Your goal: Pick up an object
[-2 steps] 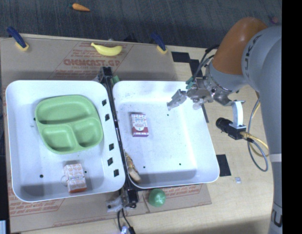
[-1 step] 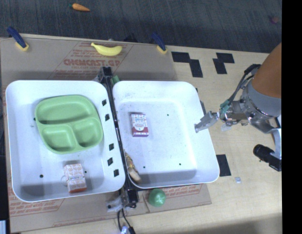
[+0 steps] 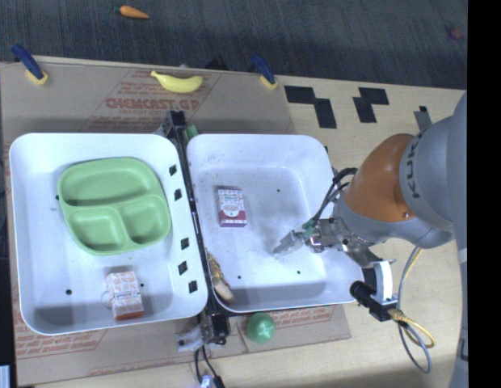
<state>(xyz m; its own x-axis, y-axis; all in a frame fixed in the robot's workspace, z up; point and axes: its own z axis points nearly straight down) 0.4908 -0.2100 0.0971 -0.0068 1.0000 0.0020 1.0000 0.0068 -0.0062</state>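
Observation:
A small red and white box lies flat in the right bin, left of its middle. My gripper hangs low over the same bin's floor, to the right of and a little nearer than the box, and apart from it. Nothing shows held at its tip. The grey arm with the orange band reaches in over the bin's right rim. In the left bin sits a green divided tray, and near the front lies a small red and white packet.
A yellow banana lies on the cardboard behind the bins. A green ball rests in front of the right bin. A tan object sits at the right bin's front left corner. Blue clamps hold the back edge.

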